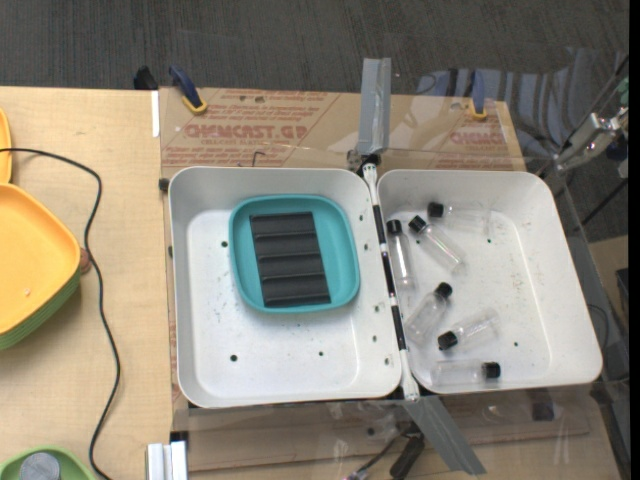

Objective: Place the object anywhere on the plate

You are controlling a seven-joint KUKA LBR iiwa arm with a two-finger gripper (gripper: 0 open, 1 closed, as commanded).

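The left bin [205,363] holds a teal plate [242,258]; the right bin [545,278] holds scattered clear, black-capped vials [443,249].

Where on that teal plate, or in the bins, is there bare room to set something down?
The teal plate has a dark ribbed block filling its middle; only its rim is bare. The left bin has open floor below the plate. The right bin is crowded with black-capped clear vials, freer along its right side.

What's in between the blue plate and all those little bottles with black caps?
In the camera view, the two bins' touching walls lie between the teal plate and the clear vials, plus some bare white floor of the left bin.
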